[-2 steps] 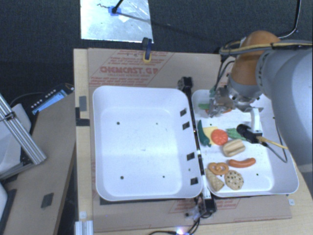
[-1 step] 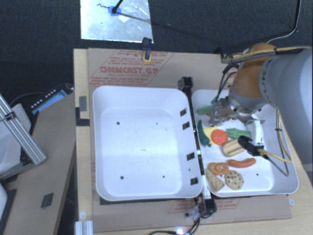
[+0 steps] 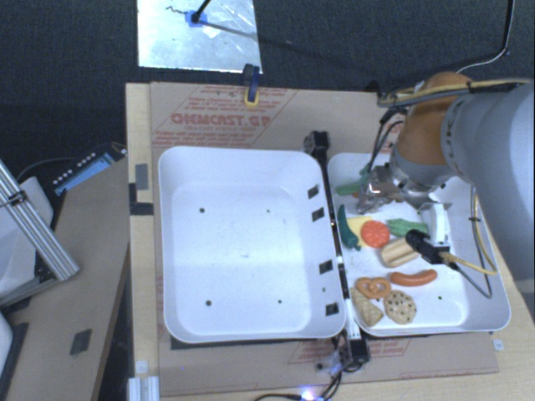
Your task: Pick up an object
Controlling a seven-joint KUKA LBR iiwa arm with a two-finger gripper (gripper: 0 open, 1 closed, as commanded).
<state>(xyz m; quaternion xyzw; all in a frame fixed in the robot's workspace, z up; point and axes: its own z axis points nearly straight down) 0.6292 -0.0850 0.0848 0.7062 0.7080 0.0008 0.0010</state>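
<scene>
Two glossy white bins (image 3: pixel 242 249), plastic food (image 3: pixel 375 233) — rounded, smooth

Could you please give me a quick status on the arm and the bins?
Gripper low over right bin. Toy food clustered there: tomato, sausage, cookie. Nothing visibly held.

Single fixed camera, mounted above the table (image 3: pixel 100 249), looking down at a slant. Far enough back to take in both shallow white plastic bins: the left one (image 3: pixel 171 224) near the middle, the right one (image 3: pixel 485 303) toward the right edge. Grey arm with an orange band (image 3: pixel 476 132) entering from the right. Dark carpeted floor (image 3: pixel 67 57) across the top, with a shiny silver sheet (image 3: pixel 171 23) lying there.
</scene>
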